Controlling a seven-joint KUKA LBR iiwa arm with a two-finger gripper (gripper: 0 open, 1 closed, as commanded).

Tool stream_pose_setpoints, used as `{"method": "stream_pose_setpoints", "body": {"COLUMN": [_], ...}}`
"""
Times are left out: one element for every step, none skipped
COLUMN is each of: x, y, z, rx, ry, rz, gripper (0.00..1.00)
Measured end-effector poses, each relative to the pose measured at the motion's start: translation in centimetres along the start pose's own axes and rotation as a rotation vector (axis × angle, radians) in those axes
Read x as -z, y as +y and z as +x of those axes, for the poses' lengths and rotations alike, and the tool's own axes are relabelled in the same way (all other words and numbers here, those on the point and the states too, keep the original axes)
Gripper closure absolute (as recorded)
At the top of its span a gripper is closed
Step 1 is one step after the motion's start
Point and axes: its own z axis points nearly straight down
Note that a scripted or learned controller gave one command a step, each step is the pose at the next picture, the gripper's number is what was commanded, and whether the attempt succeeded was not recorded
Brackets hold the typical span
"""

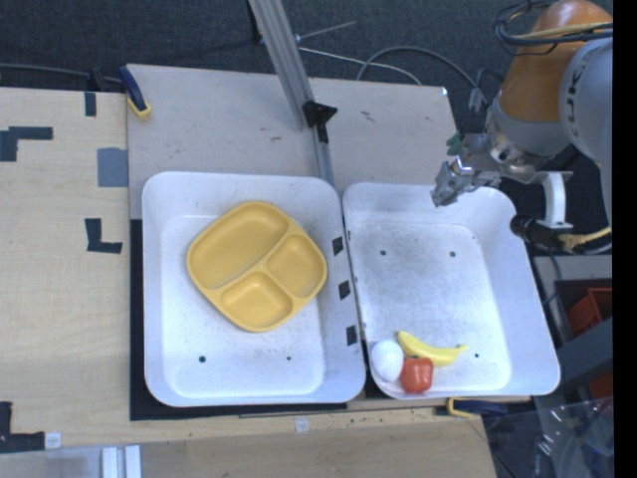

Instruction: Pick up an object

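At the near edge of the right bin (pixel 518 297), three small things crowd together in the front-left corner: a white ball (pixel 386 359), a red pepper-like toy (pixel 418 374) touching it, and a yellow banana (pixel 430 349) just behind them, its long axis running roughly left to right across the bin with the tip curling toward the right. Any of these would serve the task. The rest of that bin's floor shows bare, speckled white. In the left bin (pixel 164 267) lies a yellow divided plate (pixel 257 265), tilted askew, well apart from the cluster. Farther back, the gripper (pixel 448 189) hangs over the far rim of the right bin, near its back-right corner, carried by the grey arm (pixel 542 88) with its orange band. How the jaws stand cannot be told from this slant; nothing is seen between them. The relation that counts: the cluster lies toward the camera and a little left of the gripper, across almost the whole depth of the bin, so the coming move looks like a long travel forward before any descent. The grasp has not yet begun.
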Motion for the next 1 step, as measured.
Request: {"method": "stream_pose_setpoints", "body": {"x": [2.28], "y": [0.07], "z": [0.06], "rx": [0.000], "ry": [0.001], "rz": [0.004], "gripper": [1.00]}}
